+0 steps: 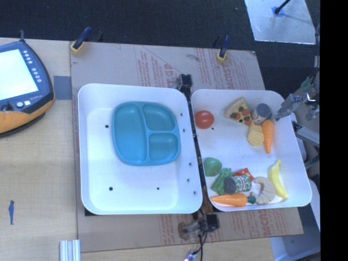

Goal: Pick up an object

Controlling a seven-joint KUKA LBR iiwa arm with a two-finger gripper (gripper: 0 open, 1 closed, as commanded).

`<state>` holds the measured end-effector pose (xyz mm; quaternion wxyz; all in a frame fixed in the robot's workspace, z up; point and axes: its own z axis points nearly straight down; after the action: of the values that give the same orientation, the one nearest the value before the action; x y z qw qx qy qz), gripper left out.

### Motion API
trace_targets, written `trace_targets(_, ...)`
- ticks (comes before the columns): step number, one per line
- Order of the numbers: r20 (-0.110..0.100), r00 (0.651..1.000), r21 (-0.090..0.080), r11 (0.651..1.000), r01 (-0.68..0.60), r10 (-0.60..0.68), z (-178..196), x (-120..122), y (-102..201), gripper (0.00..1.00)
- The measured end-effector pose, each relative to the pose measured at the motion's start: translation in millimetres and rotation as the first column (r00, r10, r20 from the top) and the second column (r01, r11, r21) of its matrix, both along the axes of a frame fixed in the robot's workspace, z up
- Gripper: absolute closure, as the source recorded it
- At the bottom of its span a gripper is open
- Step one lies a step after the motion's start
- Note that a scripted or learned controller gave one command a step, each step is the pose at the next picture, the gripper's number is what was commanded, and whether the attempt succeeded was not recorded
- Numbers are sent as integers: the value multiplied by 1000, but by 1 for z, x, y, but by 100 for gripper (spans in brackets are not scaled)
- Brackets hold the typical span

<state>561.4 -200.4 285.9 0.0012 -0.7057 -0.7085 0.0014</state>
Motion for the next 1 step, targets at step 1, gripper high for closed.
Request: trace_targets(1,-3,1000,1,1000,-1,1,-169,1,-11,0)
